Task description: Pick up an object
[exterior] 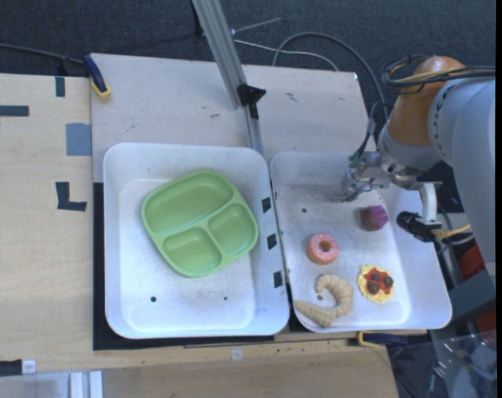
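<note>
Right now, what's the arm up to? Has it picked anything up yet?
Gripper low in the right bin, top end, nothing seen held. Purple object closest, just beside it. Donut, croissant, small tart lie apart, nothing blocking.

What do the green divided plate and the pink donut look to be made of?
Green divided plate: likely molded plastic, matte to satin, judging by its even color and soft rounded compartment ridges. Pink donut: probably a toy, plastic or rubber, going by its flat uniform pink; too small to settle which.

Grey arm reaches in, tool (pixel 356 182) angled downward, holding nothing
</note>
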